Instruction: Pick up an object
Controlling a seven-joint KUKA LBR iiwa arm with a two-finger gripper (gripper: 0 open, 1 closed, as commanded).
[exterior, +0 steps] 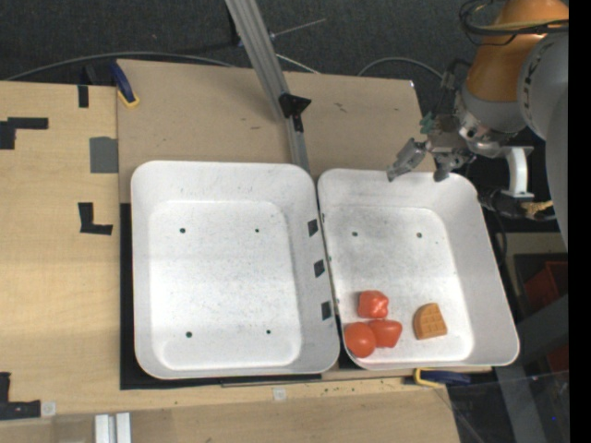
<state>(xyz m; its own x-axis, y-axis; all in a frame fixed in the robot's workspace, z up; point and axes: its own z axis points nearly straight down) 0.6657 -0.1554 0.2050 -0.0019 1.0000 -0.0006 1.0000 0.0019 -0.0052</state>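
In the right bin (pixel 462 247), near its front edge, lie three red pieces: one (pixel 373 304) above, one (pixel 359 340) at the front left, one (pixel 387 332) beside it. A tan, biscuit-like piece (pixel 429 321) rests a little to their right. My gripper (pixel 424 164) hangs over the back right corner of that bin, far from the objects. Its two fingers stand apart, open, with nothing between them.
The left bin (pixel 148 247) sits beside the right one, joined by black clips. A grey metal pole (pixel 263 53) slants down from the top toward the bins' back seam. Cables and the arm's body occupy the right side.
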